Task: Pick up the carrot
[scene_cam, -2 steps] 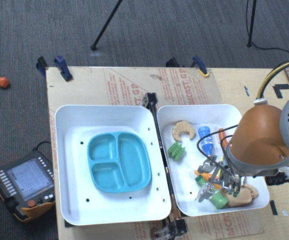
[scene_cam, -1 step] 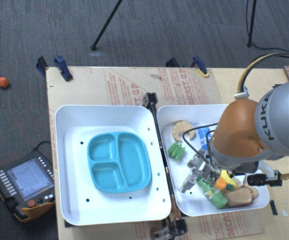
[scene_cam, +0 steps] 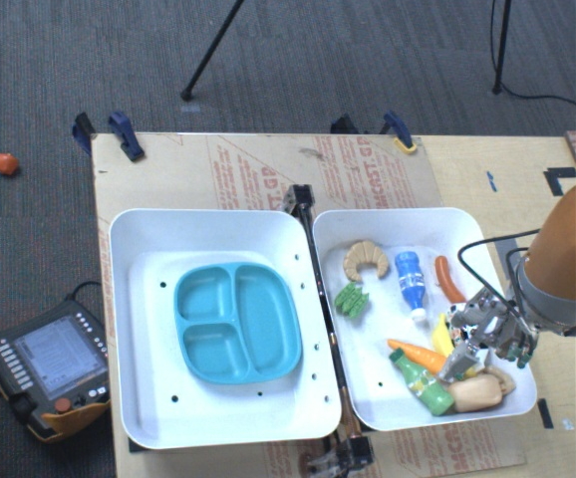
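Observation:
The orange carrot (scene_cam: pixel 417 354) lies in the right bin (scene_cam: pixel 368 222), pointing left, near the bin's front. My gripper (scene_cam: pixel 464 355) hangs low over the bin just right of the carrot's thick end, above a yellow item (scene_cam: pixel 441 333) and a green bottle (scene_cam: pixel 421 382). Nothing shows between its fingers.
The right bin also holds a croissant (scene_cam: pixel 366 258), a blue-and-white bottle (scene_cam: pixel 410 281), a red sausage (scene_cam: pixel 449 279), a green leafy piece (scene_cam: pixel 352 300) and a tan potato-like piece (scene_cam: pixel 479 392). In the left bin (scene_cam: pixel 139 237) sits a blue divided plate (scene_cam: pixel 236 322). A pendant (scene_cam: pixel 47 364) lies on the floor.

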Action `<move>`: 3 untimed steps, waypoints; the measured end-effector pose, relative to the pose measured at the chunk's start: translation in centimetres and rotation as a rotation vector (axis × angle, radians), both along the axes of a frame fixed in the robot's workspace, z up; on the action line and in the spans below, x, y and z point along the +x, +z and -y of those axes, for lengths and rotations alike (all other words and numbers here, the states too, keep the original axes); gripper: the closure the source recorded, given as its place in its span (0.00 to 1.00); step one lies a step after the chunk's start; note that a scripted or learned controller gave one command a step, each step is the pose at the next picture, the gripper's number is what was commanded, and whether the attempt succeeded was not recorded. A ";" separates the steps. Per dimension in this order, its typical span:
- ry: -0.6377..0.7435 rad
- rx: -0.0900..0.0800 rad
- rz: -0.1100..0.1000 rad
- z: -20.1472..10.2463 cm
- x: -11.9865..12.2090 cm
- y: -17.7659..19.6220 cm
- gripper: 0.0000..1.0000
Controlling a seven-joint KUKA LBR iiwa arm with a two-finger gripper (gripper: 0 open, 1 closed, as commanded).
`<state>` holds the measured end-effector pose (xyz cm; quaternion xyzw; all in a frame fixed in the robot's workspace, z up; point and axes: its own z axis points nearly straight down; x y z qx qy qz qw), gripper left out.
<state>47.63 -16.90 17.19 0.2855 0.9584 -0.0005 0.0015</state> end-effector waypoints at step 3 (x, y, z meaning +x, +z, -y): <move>-0.262 0.003 -0.003 -7.9 4.3 -8.4 0.00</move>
